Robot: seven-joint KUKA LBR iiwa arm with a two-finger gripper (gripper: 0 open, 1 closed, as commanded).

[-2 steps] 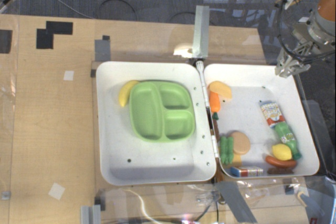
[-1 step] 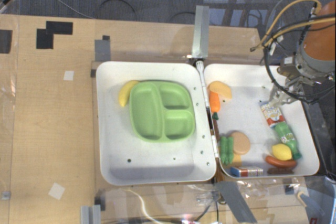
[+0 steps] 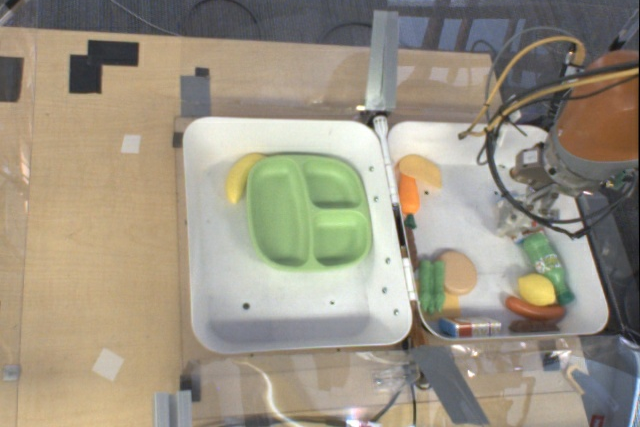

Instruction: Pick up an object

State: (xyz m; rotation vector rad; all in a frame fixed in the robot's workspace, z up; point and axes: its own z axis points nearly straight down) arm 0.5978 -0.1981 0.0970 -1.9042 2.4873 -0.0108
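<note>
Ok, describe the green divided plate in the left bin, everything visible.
The green divided plate looks like matte plastic, a rounded square with three compartments: one long section on the view's left, two smaller on the right. It lies flat, right side up, in the left bin, toward its far side. A yellow banana pokes out at its far-left edge.

Banana (image 3: 240,177): we saw just one yellow end; the green tray (image 3: 306,211) covered the rest.
Arm (image 3: 598,120): the right edge of the picture cut it off, so we could not follow it further.
Gripper (image 3: 530,205): it was under the orange band and the cables (image 3: 515,95); we could not tell how it stood.
Green bottle (image 3: 546,261): its label was too small for us to read.
Marker (image 3: 470,326): it lay at the bin's near wall (image 3: 500,336), which partly hid it.
</note>
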